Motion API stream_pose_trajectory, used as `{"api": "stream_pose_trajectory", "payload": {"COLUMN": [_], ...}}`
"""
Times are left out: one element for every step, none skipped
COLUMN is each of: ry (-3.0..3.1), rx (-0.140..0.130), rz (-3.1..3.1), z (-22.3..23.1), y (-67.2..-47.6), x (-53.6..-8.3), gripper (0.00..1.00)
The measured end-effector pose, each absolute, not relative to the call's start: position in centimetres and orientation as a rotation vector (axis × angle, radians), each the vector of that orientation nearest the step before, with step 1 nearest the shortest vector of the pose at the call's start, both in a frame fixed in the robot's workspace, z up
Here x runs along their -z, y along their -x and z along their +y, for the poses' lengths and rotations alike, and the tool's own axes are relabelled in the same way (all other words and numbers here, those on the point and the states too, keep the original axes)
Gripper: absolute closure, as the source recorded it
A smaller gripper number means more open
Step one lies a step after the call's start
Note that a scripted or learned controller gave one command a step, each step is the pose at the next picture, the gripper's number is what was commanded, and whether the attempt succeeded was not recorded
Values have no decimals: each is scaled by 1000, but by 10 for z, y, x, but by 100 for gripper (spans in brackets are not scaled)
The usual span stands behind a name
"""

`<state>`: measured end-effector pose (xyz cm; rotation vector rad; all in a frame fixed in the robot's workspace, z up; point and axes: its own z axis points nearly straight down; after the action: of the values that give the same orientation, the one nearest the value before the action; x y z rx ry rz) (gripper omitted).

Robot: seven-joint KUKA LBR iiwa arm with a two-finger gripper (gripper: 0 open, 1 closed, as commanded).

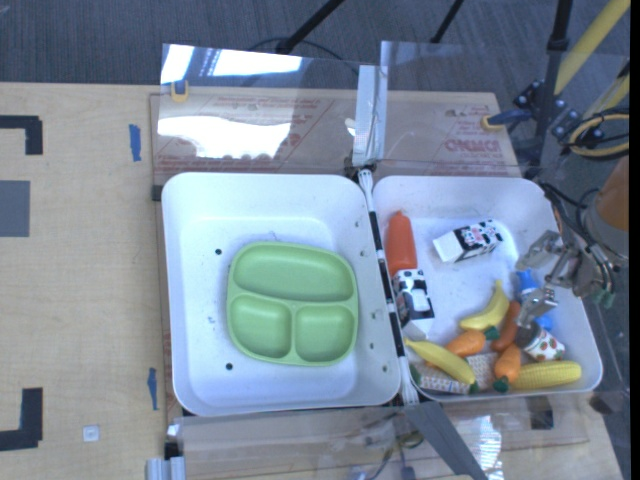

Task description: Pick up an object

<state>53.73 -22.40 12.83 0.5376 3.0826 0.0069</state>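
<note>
Over the right bin [470, 193], close to its right wall, we have the pincer [553, 286] low among the toys, its metal fingers reaching toward the cluster at the bin's near-right corner. We cannot tell whether the fingers are spread or pressed together; they blur into the clutter, and we see nothing plainly caught between them.

Taking the bin as our landmark, the candidates lie thus: a small blue piece [527, 284] and a banana [487, 310] sit just beside the pincer, toward the bin's middle; carrots [507, 360] and a corn cob [547, 375] crowd the near edge; a second banana [440, 359] lies at the near-left corner; an orange bottle [401, 240] stands along the left wall; a black-and-white box [468, 241] rests alone toward the far side. The left bin [190, 218], beside it, carries a green divided tray [293, 301].

We judge the step to be closing on one toy in the crowded corner. To do it well, we should commit to a single piece, likely the blue one or the banana beside it, settle the fingers on either side of it rather than across two neighbours, and lift straight up. The heap is tight, so a skewed approach may nudge things aside or pinch nothing.
</note>
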Motion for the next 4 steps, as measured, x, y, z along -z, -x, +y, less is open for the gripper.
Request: {"api": "stream_pose_trajectory", "payload": {"ry": [-542,-720,-851,-856], "rx": [-9,-1,0,0], "rz": [3076,3052,3017,3015], "z": [-225,-223,-223,-223], "y": [-539,-603,-644,-612], "x": [-138,-217,-288,-335], "gripper": [100,100,100,100]}}
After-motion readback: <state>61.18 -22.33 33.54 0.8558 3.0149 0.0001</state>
